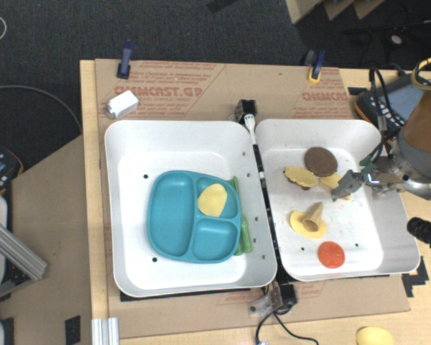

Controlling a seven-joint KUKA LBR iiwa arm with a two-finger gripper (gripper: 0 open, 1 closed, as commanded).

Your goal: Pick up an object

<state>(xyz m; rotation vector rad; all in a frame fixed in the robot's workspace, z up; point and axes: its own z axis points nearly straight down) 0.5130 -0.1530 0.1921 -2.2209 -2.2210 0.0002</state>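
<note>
In the right bin (366,131) lie a brown round disc (320,161), a flat yellow piece (299,177) beside it, a yellow cone-shaped toy (308,220) and a red ball (331,254). My gripper (347,185) reaches in from the right and hangs low over the bin's middle. It sits just right of a small yellow piece (330,182) and just below and to the right of the brown disc. Nothing shows as held.
The left bin (129,149) holds a teal divided plate (194,215) with a yellow item (212,200) in its upper right compartment and a green strip (240,225) at its right side. A black divider (258,165) runs between the bins. A white block (122,104) lies on the cardboard at the back left.
</note>
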